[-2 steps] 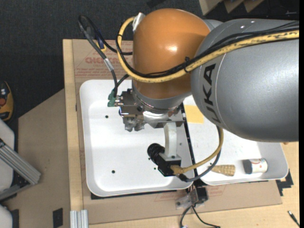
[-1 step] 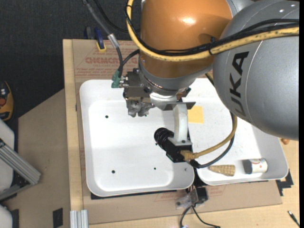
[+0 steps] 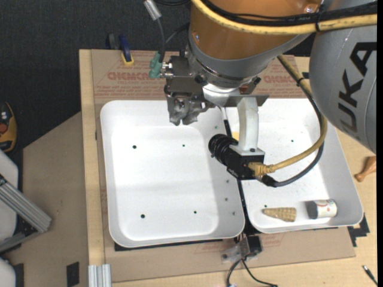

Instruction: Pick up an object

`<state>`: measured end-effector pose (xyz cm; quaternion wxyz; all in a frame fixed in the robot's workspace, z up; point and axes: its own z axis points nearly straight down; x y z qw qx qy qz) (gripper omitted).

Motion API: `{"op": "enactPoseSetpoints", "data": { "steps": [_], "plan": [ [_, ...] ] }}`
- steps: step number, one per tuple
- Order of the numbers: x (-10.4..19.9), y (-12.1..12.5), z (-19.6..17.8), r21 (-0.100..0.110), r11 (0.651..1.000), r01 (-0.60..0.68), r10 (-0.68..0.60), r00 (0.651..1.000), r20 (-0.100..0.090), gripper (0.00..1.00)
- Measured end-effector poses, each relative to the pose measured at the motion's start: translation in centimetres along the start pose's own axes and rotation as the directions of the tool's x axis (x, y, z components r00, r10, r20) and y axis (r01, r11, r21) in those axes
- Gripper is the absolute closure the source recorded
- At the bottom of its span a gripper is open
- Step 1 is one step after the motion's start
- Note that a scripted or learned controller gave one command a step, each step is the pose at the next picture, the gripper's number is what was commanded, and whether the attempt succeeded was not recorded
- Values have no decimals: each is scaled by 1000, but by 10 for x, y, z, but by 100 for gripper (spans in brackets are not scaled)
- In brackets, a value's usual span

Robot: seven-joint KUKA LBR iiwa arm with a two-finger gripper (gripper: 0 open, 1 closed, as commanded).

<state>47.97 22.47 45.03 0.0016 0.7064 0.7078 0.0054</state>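
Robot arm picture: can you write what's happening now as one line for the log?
gripper: over left bin's far edge, nothing seen held | right bin: cone-shaped object, small white cylinder near front edge | pick: not yet done

Under me, the brown bench board (image 3: 90, 160) carries two shallow white bins side by side. The left bin (image 3: 119, 220) and the right bin (image 3: 344, 205) touch along their inner walls. A small blue and yellow thing (image 3: 125, 49), perhaps a clamp, sits at the board's far-left corner.

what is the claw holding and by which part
Nothing that can be seen. The claw hangs over the left bin; the cone and tube lie in the right bin.
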Motion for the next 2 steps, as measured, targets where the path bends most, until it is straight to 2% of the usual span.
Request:
{"op": "enactPoseSetpoints", "data": {
  "steps": [1, 2],
  "plan": [
    [-1, -4, 133, 24, 1000, -4, 3, 1000, 12, 100],
    [0, 1, -58, -9, 1000, 0, 0, 1000, -4, 100]
  ]
}}
